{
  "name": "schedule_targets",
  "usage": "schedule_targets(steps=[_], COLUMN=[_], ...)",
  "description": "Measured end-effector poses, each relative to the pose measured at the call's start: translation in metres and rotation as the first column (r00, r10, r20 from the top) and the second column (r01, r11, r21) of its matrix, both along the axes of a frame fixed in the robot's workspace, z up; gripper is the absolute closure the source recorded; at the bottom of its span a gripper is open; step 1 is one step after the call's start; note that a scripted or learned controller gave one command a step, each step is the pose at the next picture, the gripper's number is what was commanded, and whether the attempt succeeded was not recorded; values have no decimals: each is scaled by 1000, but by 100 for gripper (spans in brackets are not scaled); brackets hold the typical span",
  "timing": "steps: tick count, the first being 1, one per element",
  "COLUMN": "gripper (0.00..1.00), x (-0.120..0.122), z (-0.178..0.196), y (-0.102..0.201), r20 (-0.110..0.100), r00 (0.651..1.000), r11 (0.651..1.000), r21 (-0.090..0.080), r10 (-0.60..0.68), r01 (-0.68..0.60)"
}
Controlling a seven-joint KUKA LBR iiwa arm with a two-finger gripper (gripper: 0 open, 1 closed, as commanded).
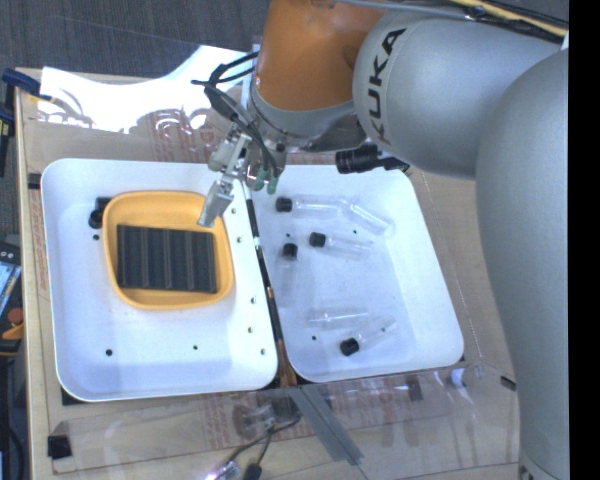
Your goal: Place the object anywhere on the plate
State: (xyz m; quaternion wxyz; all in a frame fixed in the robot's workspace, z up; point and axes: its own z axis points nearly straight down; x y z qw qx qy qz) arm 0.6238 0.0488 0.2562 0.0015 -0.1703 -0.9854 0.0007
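The grey arm (450,78) is reaching over the left bin (70,358), hanging its end effector (220,203) just above the yellow plate's (120,213) upper-right rim, presumably for release, though whether it is gripping any clear tube (345,318) cannot be told.

A yellow-orange plate (168,253), squarish with rounded corners and a dark ribbed centre, lies flat in the left bin. Clear plastic tubes with black caps (332,239) lie scattered on their sides in the right bin, apart from the plate.
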Motion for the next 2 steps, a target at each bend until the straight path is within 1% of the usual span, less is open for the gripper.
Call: schedule_targets(steps=[1,2], gripper=[0,0], x=[9,14], z=[-24,-33], y=[-11,8], r20=[1,2], r00=[1000,959], r11=[1000,959], r21=[-1,1], r10=[14,284], r01=[-14,-284])
